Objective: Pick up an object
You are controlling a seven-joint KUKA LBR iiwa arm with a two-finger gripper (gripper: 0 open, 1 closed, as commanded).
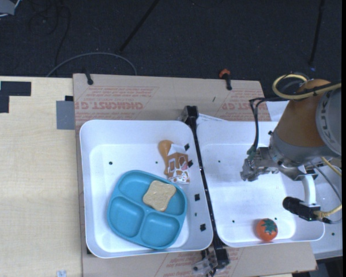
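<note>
A: Starting at the far side from your gripper (251,172), what are you seeing in the left bin (95,154)?

B: You are looking at a blue divided plate (132,218) lying well away from the gripper, with a tan slice of toast (159,195) resting in one of its compartments. Closer to the gripper, just short of the divider, a small printed packet (177,168) is lying with a brownish piece (165,149) touching its far corner. I cannot tell what that piece is.

A: And nearer in?

B: The gripper is hanging over the right bin (230,235), above bare floor. It is too small and dark to say whether it is spread or closed, and nothing is visibly caught in it. The small orange-red fruit (266,229), a tomato or similar, is sitting in the same bin, toward the near rim from the gripper and a little back toward the arm's side.

A: That is your nearest target. How is it likely to behave?

B: I am judging it light, rounded and fairly smooth, probably a toy, so it is likely to roll or squirt out if you pinch it off-centre. You should be closing across its widest middle, coming straight down, clear of the green top. The toast looks flat and harder to get under.
</note>
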